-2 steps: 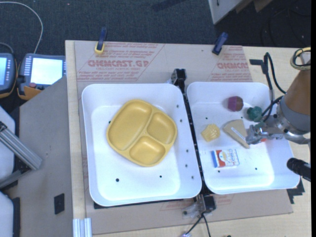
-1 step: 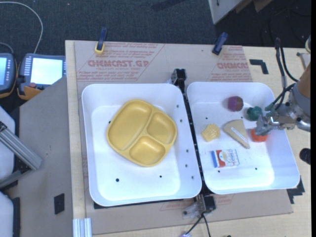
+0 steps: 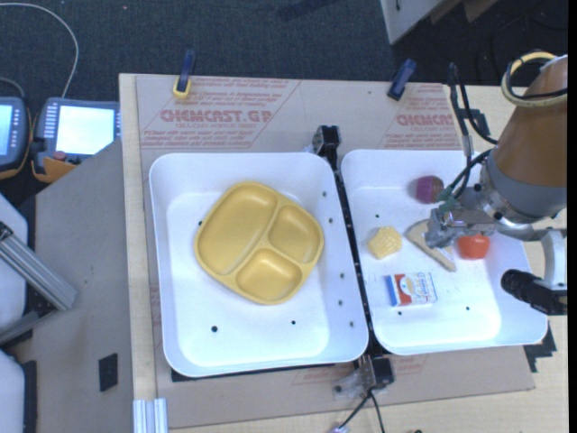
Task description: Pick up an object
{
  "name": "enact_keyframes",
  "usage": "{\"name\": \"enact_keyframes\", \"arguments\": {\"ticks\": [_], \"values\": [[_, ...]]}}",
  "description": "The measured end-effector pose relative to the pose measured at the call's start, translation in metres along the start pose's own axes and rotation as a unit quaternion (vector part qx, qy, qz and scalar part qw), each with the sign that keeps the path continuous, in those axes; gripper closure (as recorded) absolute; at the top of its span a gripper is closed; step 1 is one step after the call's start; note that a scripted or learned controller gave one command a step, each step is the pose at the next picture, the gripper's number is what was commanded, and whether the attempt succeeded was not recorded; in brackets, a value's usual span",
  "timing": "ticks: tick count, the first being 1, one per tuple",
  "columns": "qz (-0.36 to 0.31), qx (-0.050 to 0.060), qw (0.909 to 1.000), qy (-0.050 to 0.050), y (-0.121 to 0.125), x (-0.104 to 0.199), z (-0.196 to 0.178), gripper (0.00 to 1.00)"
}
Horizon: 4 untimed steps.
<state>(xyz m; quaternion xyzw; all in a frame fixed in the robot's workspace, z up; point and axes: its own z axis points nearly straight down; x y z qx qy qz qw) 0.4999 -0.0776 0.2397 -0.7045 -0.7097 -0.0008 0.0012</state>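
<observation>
Scene: A grey robot arm with an orange band reaches from the right over the right bin (image 3: 397, 336) of two white bins on the tabletop (image 3: 270, 106).
Hand: The hand (image 3: 444, 231) sits low among the objects in the right bin; whether it is apart or together cannot be told from this angle.
Likely target: A pale, flat wooden-looking piece (image 3: 431, 245) lies directly beneath the hand, with a red tomato-like toy (image 3: 474, 246) just beside it.
Handling, judged: The flat piece looks light and stiff, best taken across its narrow width. The red toy looks smooth and rounded, apt to slip or roll unless gripped at its widest part.
Other candidates: A yellow corn-like toy (image 3: 385, 242), probably light and ridged enough to grip; a purple round toy (image 3: 427, 188) near the far wall; a small flat carton (image 3: 411, 290), light but hard to lift lying flat.
Count, right bin: Five objects, one of each.
Count, left bin: One yellow divided plate (image 3: 260, 242) in the left bin (image 3: 171, 242), with three compartments.
</observation>
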Motion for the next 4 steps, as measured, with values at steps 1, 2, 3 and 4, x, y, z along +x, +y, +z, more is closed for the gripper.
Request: {"name": "enact_keyframes", "arguments": {"ticks": [1, 2, 3, 4], "values": [[0.0, -0.002, 1.0, -0.001, 0.005, 0.051, -0.005, 1.0], [0.0, -0.002, 1.0, -0.001, 0.017, 0.103, -0.006, 1.0], [0.0, -0.001, 1.0, -0.001, 0.023, 0.164, 0.004, 1.0], [0.003, 0.002, 1.0, -0.001, 0.02, 0.168, 0.019, 1.0]]}}
